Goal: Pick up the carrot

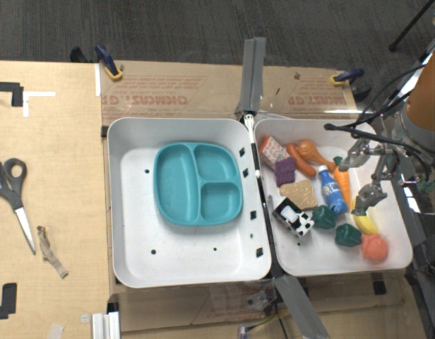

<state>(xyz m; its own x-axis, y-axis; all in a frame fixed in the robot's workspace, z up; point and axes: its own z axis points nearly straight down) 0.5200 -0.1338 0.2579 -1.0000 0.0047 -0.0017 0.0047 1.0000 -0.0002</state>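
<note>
Carrot: a short orange piece lying in the right bin, just right of the blue bottle and near the bin's right side.
Gripper: hanging over the right bin, close above and to the right of the carrot; from where I stand its two fingers look spread apart with nothing between them.
Blue bottle: lies lengthwise beside the carrot, white cap toward the back.
Banana: small yellow piece in front of the carrot, partly under the gripper's lower finger.
Right bin: crowded; also holds a purple block, a tan slice, a black-and-white toy, green pieces and a pinkish-orange ball at the front corner.
Left bin: holds a teal divided plate, set flat near its middle.
Bench: scissors lie at the far left, well apart from both bins.
</note>
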